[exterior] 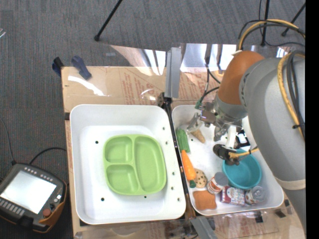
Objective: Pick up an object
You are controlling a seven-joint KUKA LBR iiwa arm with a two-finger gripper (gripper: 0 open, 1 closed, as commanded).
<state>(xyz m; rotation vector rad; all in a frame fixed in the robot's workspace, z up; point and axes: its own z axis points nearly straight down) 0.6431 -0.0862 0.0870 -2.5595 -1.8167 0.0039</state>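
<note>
My gripper [196,123] is low over the far left part of the right bin [277,197]. A small beige cone-shaped piece [199,135] lies just below its tip, and a green vegetable [182,139] lies to its left along the bin wall. Nearer the front there is an orange carrot [188,166], a spotted cookie [200,178], an orange bread-like piece [204,200], a small can [216,183], a red packet [231,195] and a blue bowl [243,173]. I see nothing held by the gripper.
The left bin [84,133] holds a green divided plate [134,164] in its middle. A clear glass-like thing [257,193] sits at the right bin's front right corner. The arm's grey bulk covers the right side of the right bin.
</note>
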